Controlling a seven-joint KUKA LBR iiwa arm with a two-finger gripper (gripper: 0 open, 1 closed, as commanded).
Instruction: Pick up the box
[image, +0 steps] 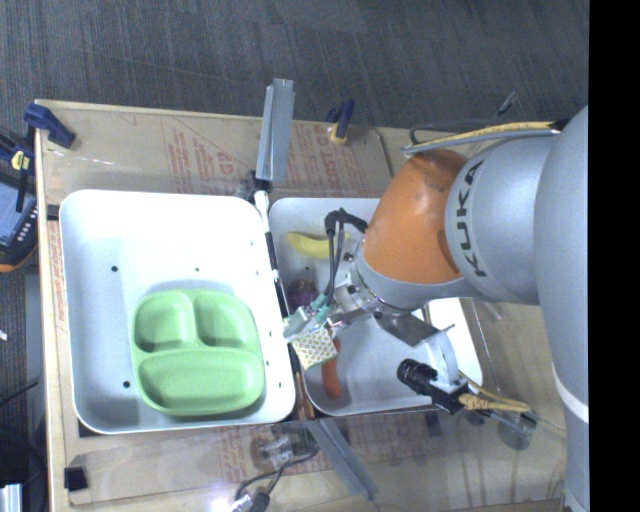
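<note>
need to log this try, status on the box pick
Gripper down at the right bin's left wall. Patterned box just below it, grasp unconfirmed. Orange item close beside.

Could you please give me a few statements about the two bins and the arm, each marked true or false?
1. The green tray lies in the left bin. True.
2. The green tray has one compartment. False: it has three, two small and one long.
3. The arm reaches over the right bin. True.
4. The patterned box sits in the middle of the left bin. False: it is at the divide between the bins, at the right bin's left edge.
5. A yellow item lies in the right bin. True.
</note>
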